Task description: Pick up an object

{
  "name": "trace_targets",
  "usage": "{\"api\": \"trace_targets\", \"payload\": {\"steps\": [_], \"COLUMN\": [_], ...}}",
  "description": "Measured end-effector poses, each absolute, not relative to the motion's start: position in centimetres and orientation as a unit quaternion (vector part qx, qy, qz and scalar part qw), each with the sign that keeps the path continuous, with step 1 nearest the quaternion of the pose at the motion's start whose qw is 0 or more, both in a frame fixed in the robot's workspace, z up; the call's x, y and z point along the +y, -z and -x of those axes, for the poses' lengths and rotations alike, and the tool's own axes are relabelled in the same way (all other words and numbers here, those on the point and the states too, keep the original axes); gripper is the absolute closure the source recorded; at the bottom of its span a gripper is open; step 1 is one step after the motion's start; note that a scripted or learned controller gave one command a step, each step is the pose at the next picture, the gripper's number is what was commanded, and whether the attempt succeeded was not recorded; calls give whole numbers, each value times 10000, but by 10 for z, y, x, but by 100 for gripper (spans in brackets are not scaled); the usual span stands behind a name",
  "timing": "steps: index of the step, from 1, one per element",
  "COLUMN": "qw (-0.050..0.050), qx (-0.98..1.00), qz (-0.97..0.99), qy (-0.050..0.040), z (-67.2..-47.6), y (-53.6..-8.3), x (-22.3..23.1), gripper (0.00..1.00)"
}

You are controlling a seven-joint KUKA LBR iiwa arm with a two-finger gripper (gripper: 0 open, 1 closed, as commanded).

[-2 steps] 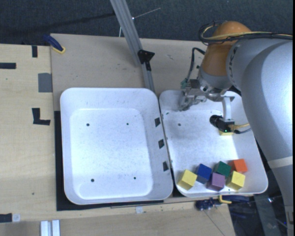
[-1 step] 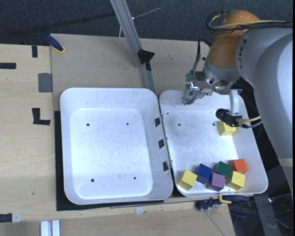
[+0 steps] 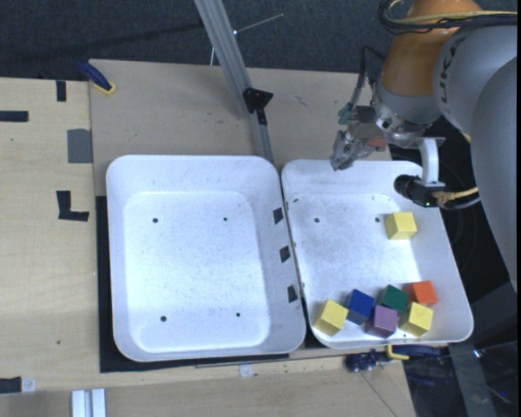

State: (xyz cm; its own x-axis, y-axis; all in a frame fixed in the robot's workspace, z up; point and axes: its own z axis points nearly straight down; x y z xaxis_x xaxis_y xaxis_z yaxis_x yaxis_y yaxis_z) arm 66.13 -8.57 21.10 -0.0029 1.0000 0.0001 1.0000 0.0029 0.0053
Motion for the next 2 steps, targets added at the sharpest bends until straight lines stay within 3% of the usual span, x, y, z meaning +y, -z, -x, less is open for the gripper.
{"api": "trace_targets", "payload": {"steps": [1,2], "qw": [1,-8], "qx": [7078,7089], "qz": [-7064,-7053], "qy": [-5,1], "z": [-662,-649], "y": [-224,-221], "x": [-85,-41], "gripper": [100,100]}}
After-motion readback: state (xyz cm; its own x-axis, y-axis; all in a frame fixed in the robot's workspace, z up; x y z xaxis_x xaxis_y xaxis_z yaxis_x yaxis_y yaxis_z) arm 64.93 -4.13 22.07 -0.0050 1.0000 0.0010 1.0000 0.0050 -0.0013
